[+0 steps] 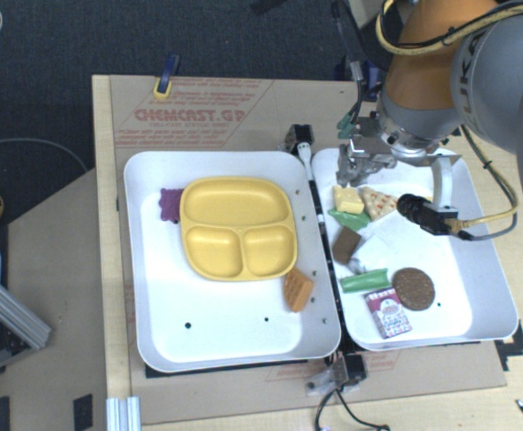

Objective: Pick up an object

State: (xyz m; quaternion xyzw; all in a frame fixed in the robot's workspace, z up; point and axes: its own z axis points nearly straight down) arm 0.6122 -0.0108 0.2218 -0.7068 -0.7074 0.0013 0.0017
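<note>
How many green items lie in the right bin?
2. One green piece lies near the left wall, just under the yellow block. The other lies lower, left of the brown disc. The arm may hide more.

The yellow tray (239,225) crowds the left bin (144,241); the right bin (476,285) has bare floor along its right side.

Cardboard sheet (198,106) printed with red lettering under both bins, blue-and-yellow clamp (165,77) at its back edge, dark carpet (64,34) around.
</note>
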